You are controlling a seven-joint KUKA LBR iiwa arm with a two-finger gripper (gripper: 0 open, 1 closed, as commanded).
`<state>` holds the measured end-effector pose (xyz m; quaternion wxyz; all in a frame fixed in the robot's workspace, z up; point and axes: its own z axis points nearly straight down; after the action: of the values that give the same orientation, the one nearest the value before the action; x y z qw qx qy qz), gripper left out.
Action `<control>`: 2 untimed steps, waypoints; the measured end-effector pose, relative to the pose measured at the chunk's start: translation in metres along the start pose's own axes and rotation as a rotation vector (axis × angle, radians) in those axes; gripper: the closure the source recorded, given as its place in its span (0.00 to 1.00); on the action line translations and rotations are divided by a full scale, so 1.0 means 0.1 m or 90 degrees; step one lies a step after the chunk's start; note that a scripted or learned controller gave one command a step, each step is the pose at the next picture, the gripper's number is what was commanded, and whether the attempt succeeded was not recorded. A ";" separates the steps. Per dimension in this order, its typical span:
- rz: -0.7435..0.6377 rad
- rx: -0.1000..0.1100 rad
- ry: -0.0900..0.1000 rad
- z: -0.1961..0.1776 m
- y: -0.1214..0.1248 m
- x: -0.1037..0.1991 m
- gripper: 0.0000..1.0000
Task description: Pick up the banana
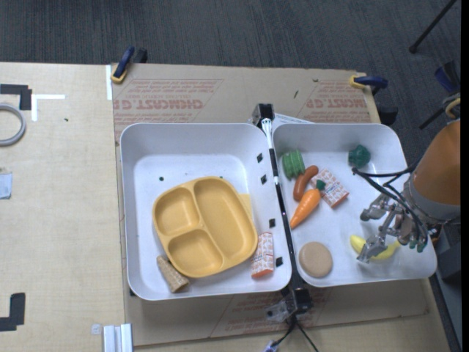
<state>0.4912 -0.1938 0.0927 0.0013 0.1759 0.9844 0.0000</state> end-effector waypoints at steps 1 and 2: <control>0.002 -0.001 -0.003 -0.10 0.01 -0.02 1.00; 0.101 0.000 -0.001 0.00 0.60 -1.02 1.00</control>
<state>0.6076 -0.1728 0.0929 0.0022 0.2537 0.9673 0.0001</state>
